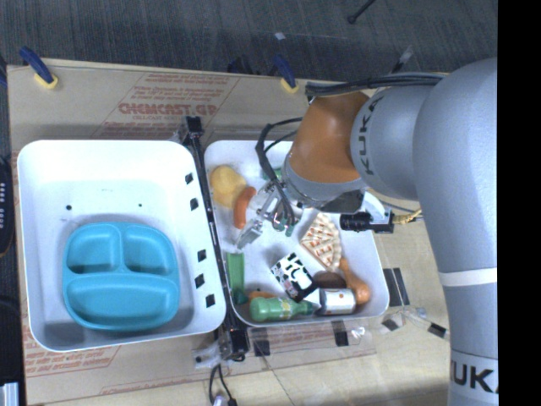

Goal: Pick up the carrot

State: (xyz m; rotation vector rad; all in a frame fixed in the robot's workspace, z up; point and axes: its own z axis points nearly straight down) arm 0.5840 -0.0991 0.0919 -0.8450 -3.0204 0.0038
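Worktop (152,100): flat brown board with faded red print, held by blue clamps at the far edge.
Left bin (42,167): shallow white plastic, rounded corners, smooth walls.
Blue tray (122,276): matte light-blue plastic, rounded, divided into compartments; lies in the near half of the left bin.
Right bin (221,152): same white plastic, set just beside the left bin, black clips along the shared edge.
Arm (439,142): smooth grey casing with a glossy orange band above the wrist, reaching over the right bin.
Claw (260,220): metallic, thin fingers, low over the left part of the right bin; the fingers stand slightly apart, with nothing seen between them.
Carrot (243,205): smooth orange, stubby and rounded, in the far left part of the right bin, just beside the claw on its left. Long axis runs roughly far-to-near with a slight tilt to the right at the far end; which end is the tip cannot be told.
Yellow item (225,184): pale, rounded, matte; touching the carrot on its far left side.
Waffle piece (321,237): tan with a red grid pattern, flat, near the bin's centre right.
Green bottle (275,309): glossy, lying on its side along the near wall.
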